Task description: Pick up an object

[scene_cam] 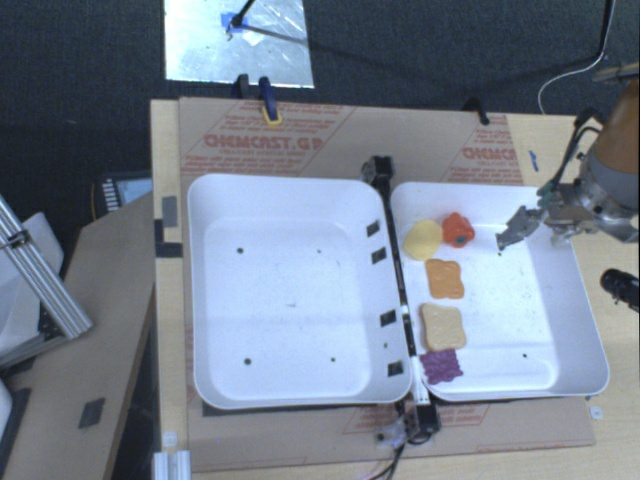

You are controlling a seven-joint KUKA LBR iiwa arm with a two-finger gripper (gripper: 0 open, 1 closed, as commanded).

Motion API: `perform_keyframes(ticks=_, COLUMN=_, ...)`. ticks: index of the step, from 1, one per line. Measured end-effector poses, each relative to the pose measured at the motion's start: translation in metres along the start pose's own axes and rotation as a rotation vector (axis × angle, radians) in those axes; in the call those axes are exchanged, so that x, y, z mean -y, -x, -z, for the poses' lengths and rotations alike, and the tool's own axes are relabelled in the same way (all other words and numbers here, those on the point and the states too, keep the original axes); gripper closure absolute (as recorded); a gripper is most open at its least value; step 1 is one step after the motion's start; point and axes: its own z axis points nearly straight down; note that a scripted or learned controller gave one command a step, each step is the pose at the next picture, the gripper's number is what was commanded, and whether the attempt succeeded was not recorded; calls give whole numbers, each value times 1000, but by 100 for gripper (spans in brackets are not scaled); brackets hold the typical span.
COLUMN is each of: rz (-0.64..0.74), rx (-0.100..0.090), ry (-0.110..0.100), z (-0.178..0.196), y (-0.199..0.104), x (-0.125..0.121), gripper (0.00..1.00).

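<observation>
The tool (507,236), just right of the orange pepper (458,229), looks a little open. The pepper seems light and smooth; pinch its middle.

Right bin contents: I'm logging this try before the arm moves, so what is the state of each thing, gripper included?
Yellow lemon-like toy: lying free, touching the orange-red toy.
Orange-red toy: lying free.
Orange slice-shaped piece: lying flat, free.
Tan toast-like slice: lying flat, free.
Purple piece: lying at the bin's near edge.
Gripper: above the right bin, holding nothing.
</observation>
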Motion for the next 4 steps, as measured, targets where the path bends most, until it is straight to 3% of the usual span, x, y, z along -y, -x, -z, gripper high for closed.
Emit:
perform_keyframes(ticks=1, rz=3, rx=1, ry=4, z=11, y=0, x=-1, gripper=100)
perform_keyframes(ticks=2, rz=6, rx=2, ry=16, z=141, y=-39, x=10, gripper=100)
perform_keyframes(ticks=3, rz=2, rx=3, ry=16, z=257, y=-38, x=62, gripper=100)
perform_keyframes(ticks=4, rz=10, rx=-2, ry=-1, z=217, y=-125, x=83, gripper=100)
